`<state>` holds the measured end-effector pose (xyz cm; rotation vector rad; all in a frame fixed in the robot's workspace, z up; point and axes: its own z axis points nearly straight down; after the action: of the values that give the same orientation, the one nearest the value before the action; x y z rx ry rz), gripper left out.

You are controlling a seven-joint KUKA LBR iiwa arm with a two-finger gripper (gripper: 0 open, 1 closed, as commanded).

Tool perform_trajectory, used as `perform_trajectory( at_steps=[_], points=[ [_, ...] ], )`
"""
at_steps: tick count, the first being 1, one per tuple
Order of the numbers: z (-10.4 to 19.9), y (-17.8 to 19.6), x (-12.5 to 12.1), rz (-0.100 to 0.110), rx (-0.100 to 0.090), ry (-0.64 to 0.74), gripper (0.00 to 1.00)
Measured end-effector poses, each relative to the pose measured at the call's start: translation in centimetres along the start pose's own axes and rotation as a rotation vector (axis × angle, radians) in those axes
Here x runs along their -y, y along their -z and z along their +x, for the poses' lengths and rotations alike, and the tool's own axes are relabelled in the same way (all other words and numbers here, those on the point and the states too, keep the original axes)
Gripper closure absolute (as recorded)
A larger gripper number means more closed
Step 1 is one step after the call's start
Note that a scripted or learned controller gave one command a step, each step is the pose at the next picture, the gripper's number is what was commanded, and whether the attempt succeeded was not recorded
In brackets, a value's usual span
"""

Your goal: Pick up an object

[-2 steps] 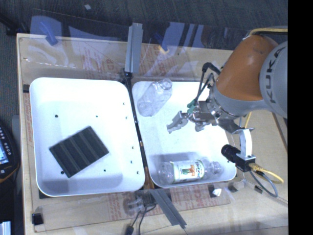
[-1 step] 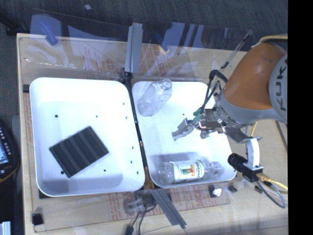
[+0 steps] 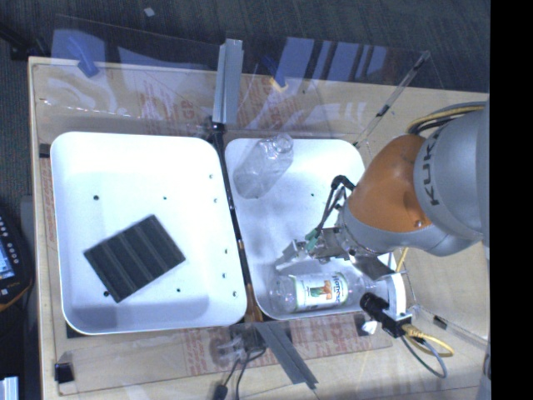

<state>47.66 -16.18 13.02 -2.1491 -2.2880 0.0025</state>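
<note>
Wooden surface (image 3: pixel 125 98) bears two white bins: left bin (image 3: pixel 75 161) holds a dark ribbed panel (image 3: pixel 134 257); right bin (image 3: pixel 337 152) holds two clear bottles, labelled bottle (image 3: pixel 321 292) just below the hand (image 3: pixel 310 251), finger state indeterminate.

Robotics lab: wooden bench (image 3: pixel 100 86), two white bins (image 3: pixel 71 161), clear plexiglass guards (image 3: pixel 166 65).

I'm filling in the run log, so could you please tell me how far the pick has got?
Done: the arm has reached into the right bin, with its pincer just above the labelled bottle. In hand: nothing visibly gripped. Left: grasping and lifting; the bottle lies on the bin floor.
</note>
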Motion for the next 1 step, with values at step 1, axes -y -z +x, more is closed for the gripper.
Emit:
perform_trajectory(
  at_steps=[1],
  points=[
    [-2.41, 2.16, 0.19, -0.001, 0.001, -0.186, 0.0]
  ],
)
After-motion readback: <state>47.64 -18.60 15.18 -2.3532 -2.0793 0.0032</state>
